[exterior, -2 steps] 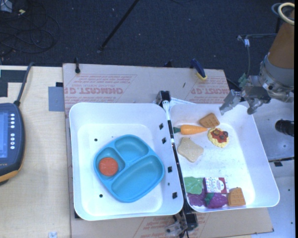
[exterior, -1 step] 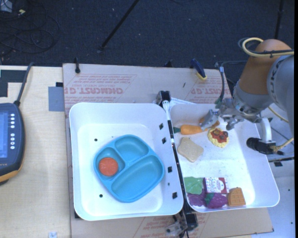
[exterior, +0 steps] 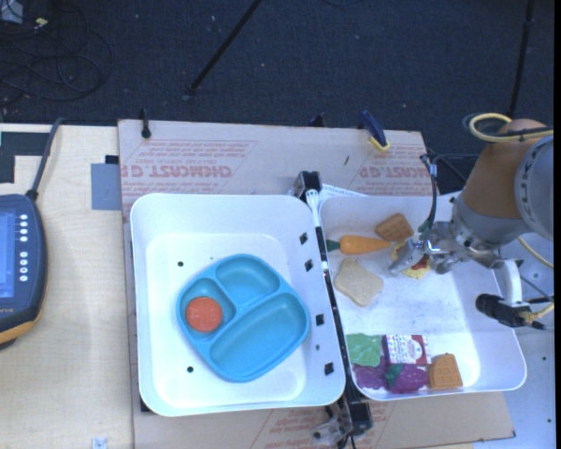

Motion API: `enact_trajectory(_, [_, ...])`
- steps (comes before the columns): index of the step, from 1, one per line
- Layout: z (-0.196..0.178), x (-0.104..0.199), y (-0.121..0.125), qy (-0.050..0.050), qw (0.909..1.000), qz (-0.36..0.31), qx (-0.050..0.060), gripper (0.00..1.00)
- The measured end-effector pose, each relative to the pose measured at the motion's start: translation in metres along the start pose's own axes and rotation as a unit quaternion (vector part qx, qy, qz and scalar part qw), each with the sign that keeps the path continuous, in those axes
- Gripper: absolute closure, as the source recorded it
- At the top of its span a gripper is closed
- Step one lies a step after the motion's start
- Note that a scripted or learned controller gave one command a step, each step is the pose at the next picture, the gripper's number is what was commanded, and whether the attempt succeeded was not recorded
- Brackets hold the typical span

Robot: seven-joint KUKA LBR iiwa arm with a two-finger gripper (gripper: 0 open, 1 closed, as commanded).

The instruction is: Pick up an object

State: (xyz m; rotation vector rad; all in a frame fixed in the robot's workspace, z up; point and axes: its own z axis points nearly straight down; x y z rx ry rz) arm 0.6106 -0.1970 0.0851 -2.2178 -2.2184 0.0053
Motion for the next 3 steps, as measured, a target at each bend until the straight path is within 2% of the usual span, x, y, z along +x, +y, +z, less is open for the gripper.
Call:
enact_trajectory(1, [-0.002, 0.051, 0.026, -0.003, 1.0, 0.002, 0.001, 0.0])
enact_trajectory(2, [-0.002, 0.105, 0.033, 0.0, 1.0, -0.002, -0.001, 0.0])
enact_trajectory(3, [-0.012, 0.103, 0.033, 0.0, 1.0, 0.0, 0.0, 1.0])
